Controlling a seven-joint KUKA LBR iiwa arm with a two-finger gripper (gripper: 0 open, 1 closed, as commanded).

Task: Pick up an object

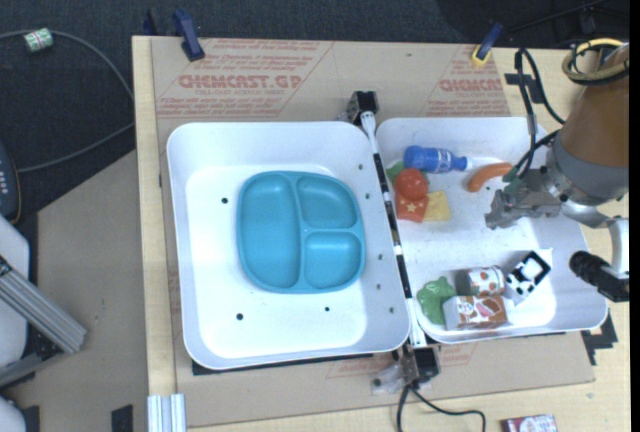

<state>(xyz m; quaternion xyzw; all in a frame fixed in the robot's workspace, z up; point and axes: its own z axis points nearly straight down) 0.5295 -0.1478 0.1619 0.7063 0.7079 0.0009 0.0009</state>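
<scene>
Right bin (565, 315), shallow white plastic, smooth: along its near edge a cluster of small packaged goods. A green soft-looking lump (433, 297) at the near left corner; just beside it a squat brown-and-white printed carton (476, 312); a small can with a red-and-white label (484, 280) lying behind the carton; a black-and-white checked block (526, 273) touching the can's right end.

Mid bin, against the left wall: a red rounded toy (410, 190) on a yellow flat piece (436, 208). Further back, a blue plastic bottle with a white cap (434, 159), lying on its side, and an orange curved sausage-shaped piece (487, 174) to its right.

Left bin (200, 250), same white plastic: a teal divided plate with three compartments (300, 228), matte, rounded corners, set at centre. A black clip (362, 105) at the far end of the seam between bins.

Arm comes in from the right edge, orange band above a grey wrist, gripper (507, 210) pointing left and down over the middle of the right bin, near the orange piece but apart from it. Nothing visible between the fingers; whether they are spread or closed cannot be told.

Bench: brown printed cardboard under both bins.
</scene>
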